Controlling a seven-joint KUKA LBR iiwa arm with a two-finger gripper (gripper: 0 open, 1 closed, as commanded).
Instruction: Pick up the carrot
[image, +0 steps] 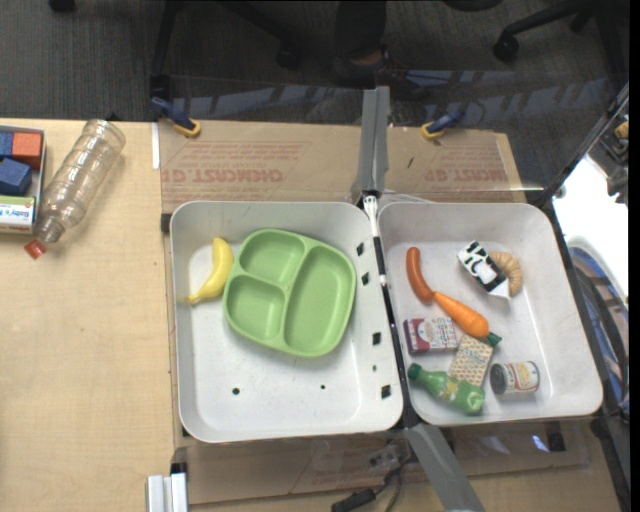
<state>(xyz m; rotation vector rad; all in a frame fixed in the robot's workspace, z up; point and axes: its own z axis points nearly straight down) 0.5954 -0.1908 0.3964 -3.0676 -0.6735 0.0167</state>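
Your carrot (463, 313) lies slantwise in the right bin (570, 300), touching the red sausage (419, 274), far of the green bottle (447, 389). End effector state: cannot tell.

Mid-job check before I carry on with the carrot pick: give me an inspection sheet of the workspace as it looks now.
Surface: two white bins side by side, left bin and right bin, on cardboard over a wooden bench.
Job's things: carrot lies slanted in the right bin, leafy end toward the lower right, touching the red sausage.
Clutter: right bin holds a small carton, green bottle, can, cracker packet, croissant, black-and-white item. Left bin: banana, green divided plate.
Grippers: nothing seen.
Cables: nothing seen.
Surroundings: clear plastic bottle, box of blocks, chair bases beyond.
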